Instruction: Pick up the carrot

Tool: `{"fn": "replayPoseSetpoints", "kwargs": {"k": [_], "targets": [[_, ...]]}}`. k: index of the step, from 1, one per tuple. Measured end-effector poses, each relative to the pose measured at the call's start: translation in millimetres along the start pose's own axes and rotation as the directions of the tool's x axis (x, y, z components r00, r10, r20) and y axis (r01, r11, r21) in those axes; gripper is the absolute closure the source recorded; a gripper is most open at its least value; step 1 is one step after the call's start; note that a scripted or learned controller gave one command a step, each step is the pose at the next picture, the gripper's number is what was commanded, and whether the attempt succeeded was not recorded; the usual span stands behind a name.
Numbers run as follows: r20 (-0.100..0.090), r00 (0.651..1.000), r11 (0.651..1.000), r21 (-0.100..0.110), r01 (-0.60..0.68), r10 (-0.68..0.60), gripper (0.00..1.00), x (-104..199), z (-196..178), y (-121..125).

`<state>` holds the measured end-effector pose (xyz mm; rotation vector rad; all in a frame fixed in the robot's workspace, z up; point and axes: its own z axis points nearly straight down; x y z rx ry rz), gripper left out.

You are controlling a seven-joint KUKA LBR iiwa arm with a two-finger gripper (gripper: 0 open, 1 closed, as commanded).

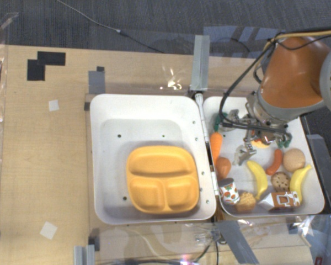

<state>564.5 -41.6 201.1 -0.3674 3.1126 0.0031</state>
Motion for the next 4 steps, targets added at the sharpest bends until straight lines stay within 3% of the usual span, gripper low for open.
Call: {"fn": "replayPoseSetpoints", "kwargs": {"k": [1,2,3,4], "targets": [[0.012,1.0,1.0,0.006,-0.016,0.016,0.0,29.8,110.2,-41.6],[0.018,1.0,1.0,0.008,-0.009,0.009,1.0,26.4,97.6,-40.9],[0.006,0.934,0.934,0.008,0.356,-0.356,1.0,19.4,-4.6,-39.8],[0.001,0.779,0.779,0.008,0.627,-0.627,1.0,34.5,-94.2,-91.3]]}}
